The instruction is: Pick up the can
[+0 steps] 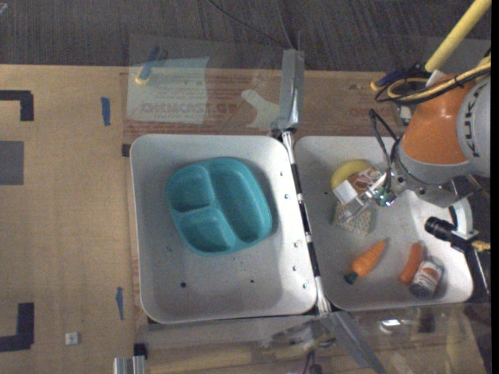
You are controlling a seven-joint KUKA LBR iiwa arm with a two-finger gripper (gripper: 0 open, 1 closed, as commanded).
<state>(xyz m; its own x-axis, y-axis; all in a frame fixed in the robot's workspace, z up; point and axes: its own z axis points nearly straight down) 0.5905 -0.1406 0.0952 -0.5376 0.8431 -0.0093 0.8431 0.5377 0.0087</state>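
Can point(426, 278) in right bin's point(390, 298) corner; arm point(444, 135) bent over bin, gripper point(373, 195) state unclear.

Teal divided plate point(221, 204) in a white bin point(156, 287), orange carrot point(368, 259) (green tip) in the other white bin point(460, 283) — arm point(444, 131) grey with an orange band, bench point(62, 232) tan wood.

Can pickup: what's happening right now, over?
Gripper low in right bin, grip unclear. Can near bin's front right corner, untouched. Carrot leaning against it.

High fixed camera, slanting down, both bins point(148, 287)
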